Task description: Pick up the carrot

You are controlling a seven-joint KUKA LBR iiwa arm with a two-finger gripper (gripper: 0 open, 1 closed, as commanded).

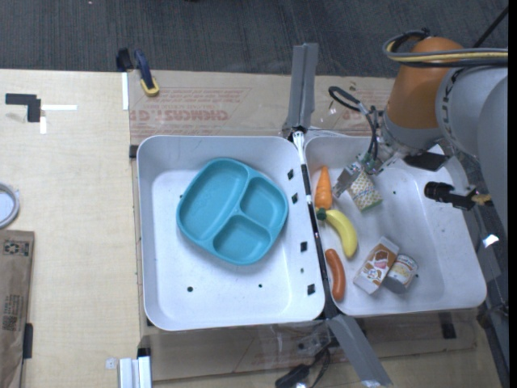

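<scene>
You have the carrot (323,187) lying in the right bin (452,293), hard against that bin's left wall, its orange body running roughly from twelve to six o'clock with the green stub at the six o'clock end. Just at its five o'clock, touching or nearly touching the green stub, sits a banana (343,231), and further toward six o'clock along the same wall lies a red sausage (336,273). The gripper (361,186) hangs just beside the carrot at its three o'clock, low over the bin floor; from this slant you cannot tell how far its jaws stand apart, and the carrot is clearly apart from it. At the gripper's five o'clock, well apart, you see a small carton (376,267) and a tin can (401,272) touching each other near the bin's front. The arm (460,95) comes in from two o'clock, its orange band above the wrist. In the left bin (161,289), at the carrot's nine o'clock across the divider, rests a blue three-compartment plate (233,210), tilted a little in plan.
</scene>
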